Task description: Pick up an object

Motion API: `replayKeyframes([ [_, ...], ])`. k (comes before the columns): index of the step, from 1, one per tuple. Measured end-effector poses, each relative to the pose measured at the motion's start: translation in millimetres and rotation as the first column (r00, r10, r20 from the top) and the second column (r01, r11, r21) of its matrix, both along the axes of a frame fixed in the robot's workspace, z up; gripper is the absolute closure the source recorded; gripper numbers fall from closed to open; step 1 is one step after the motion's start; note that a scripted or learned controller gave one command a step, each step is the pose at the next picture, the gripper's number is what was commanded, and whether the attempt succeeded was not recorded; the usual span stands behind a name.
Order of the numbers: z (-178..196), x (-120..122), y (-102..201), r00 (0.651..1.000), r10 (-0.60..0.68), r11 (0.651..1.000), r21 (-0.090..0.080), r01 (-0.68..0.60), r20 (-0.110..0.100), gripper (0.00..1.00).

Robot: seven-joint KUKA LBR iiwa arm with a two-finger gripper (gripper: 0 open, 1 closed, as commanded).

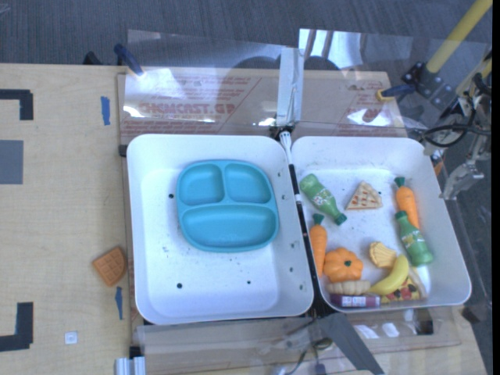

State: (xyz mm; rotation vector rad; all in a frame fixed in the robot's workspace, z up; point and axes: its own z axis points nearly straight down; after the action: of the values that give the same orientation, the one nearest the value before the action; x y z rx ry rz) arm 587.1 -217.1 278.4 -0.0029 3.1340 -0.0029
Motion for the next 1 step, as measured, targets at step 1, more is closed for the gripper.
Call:
replayKeyframes([
  [1,-173.7,-32.6,-4.6,0.996,0.088,0.996,0.005,-0.088,-0.012,0.00],
])
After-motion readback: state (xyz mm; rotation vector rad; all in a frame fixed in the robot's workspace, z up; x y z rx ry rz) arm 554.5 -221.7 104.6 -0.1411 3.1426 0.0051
